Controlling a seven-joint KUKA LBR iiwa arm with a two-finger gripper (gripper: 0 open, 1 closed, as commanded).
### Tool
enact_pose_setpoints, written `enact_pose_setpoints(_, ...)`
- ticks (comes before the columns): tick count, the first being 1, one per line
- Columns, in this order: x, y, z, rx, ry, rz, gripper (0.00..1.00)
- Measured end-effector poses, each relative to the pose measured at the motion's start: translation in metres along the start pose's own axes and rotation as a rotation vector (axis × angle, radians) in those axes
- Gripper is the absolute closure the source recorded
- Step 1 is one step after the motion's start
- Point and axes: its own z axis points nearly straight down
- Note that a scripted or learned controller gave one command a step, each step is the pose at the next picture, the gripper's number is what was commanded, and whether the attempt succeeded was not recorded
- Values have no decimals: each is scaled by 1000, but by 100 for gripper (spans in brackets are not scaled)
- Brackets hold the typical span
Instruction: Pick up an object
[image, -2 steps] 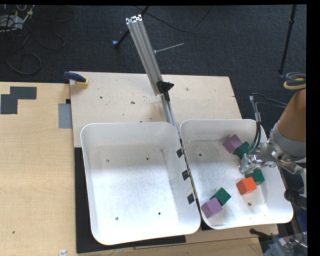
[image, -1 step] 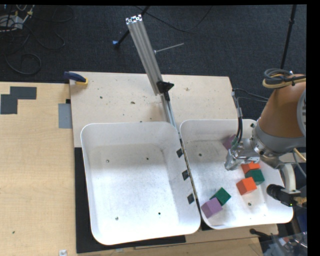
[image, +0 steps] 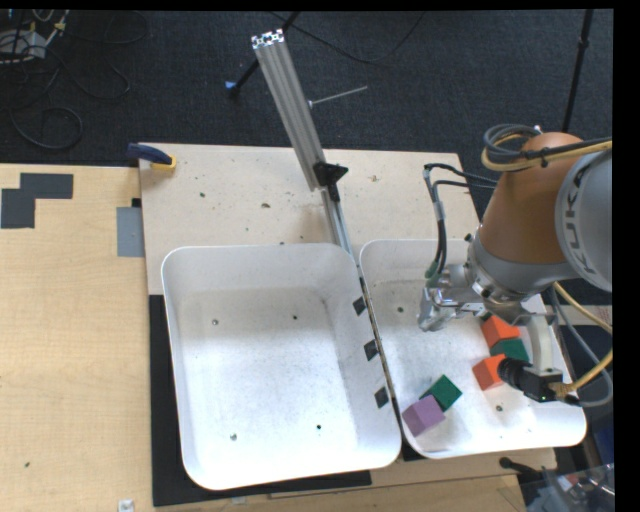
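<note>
Look to the lower right of the frame: the right bin (image: 560, 432) holds the small blocks you can choose from. A green block (image: 446, 390) and a purple block (image: 423, 414) sit touching each other near the bin's lower left corner, well clear of the arm. An orange block (image: 488, 372) lies just right of them, with another orange piece (image: 499, 329) and a green piece (image: 513, 350) tucked under the wrist. The hand (image: 436, 308) hangs over the bin's middle; you cannot tell from here whether it is spread or closed, and nothing shows in it. The blocks look light, stiff and flat-sided, so take one across two opposite faces. The purple one probably offers the freest approach.
</note>
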Motion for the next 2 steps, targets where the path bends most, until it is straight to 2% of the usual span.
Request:
enact_pose_setpoints(1, 59, 20, -5, 0, 1, -1, 100)
enact_pose_setpoints(2, 100, 44, -14, -1, 1, 0, 100)
